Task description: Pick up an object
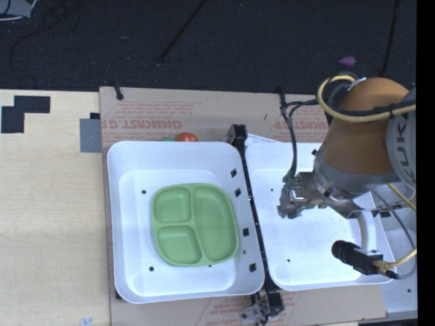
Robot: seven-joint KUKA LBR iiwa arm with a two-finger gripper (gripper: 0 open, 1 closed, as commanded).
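Green and sectioned, the plate (195, 224) lies flat in the left bin (129, 182) while the gripper (293, 204) hovers over the right bin (306, 270), grip unreadable, so I'd cross and pinch its rim.

The two bins (129, 182) are plain white. In the left one lies a pale green plate (195, 224) split into compartments, the same green all over. Behind that bin's far edge peeks a small red-orange ball (186, 138) with a bit of green beside it. The cardboard sheet (204, 117) under the bins is tan with faded red print. The bench (47, 216) is light wood with dark blue-black and grey patches. The arm (363, 131) has an orange band above grey metal, and black and yellowish cables.
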